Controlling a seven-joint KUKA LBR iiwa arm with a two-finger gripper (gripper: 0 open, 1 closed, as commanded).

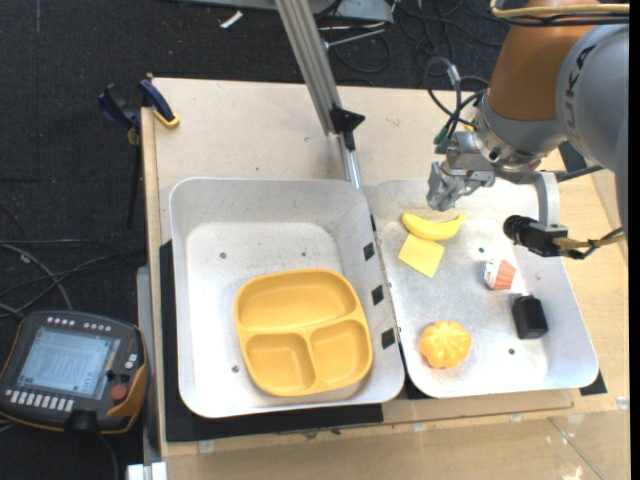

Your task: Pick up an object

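Tool (pixel 444 200) sits right on top of the banana (pixel 433 226), upper right of frame; can't tell its opening. Curved skin could slip sideways.

No text, brand, number or sign can be read anywhere in the camera view; the teach pendant (pixel 70 373) at the lower left of the frame has a lit screen, but whatever it displays is too small and blurred to make out, and the rows of buttons above and below the screen carry no legible markings; the small red and white object (pixel 499 274) in the right bin (pixel 560 368) may bear some print, yet it is too small to tell; the grey arm (pixel 590 58) at the upper right shows dark marks at the frame's edge, cut off and unreadable.
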